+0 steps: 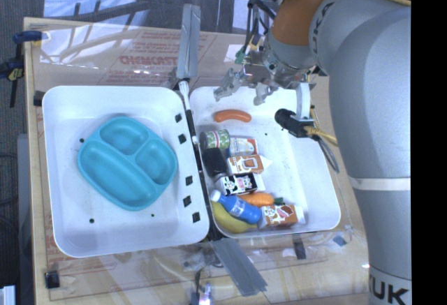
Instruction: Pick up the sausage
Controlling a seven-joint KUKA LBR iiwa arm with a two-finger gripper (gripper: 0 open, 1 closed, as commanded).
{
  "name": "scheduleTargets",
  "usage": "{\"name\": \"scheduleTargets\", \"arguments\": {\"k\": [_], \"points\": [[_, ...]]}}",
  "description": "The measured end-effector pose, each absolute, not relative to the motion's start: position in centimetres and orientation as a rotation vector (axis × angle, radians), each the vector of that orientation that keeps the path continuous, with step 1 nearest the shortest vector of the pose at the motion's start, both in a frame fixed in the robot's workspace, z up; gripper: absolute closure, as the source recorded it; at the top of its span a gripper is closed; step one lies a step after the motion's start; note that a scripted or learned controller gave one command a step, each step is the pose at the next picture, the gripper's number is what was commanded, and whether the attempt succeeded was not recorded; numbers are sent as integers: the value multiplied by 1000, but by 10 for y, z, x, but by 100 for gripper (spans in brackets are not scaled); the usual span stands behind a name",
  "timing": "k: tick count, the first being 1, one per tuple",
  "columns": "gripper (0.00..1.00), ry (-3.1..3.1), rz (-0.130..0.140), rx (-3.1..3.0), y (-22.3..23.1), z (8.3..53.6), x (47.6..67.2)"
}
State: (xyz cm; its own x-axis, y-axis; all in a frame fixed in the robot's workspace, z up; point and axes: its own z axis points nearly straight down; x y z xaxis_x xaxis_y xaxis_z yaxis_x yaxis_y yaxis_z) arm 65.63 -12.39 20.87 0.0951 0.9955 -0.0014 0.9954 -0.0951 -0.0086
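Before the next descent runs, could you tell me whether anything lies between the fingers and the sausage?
Nothing visible does. The sausage lies alone on bare white floor at the far end of the right bin, with the gripper just above it. The nearest item, a green can, sits on the sausage's near side, apart from it.

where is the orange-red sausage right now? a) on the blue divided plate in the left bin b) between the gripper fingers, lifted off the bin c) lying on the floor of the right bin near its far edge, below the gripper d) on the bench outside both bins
c: the orange-red sausage lies flat on the white floor of the right bin, with the two-finger gripper above it and not gripping it.
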Motion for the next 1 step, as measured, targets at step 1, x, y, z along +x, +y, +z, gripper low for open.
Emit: {"name": "scheduleTargets", "arguments": {"k": [1], "points": [[0, -2040, 9, -2381, -176, 94, 656]]}}
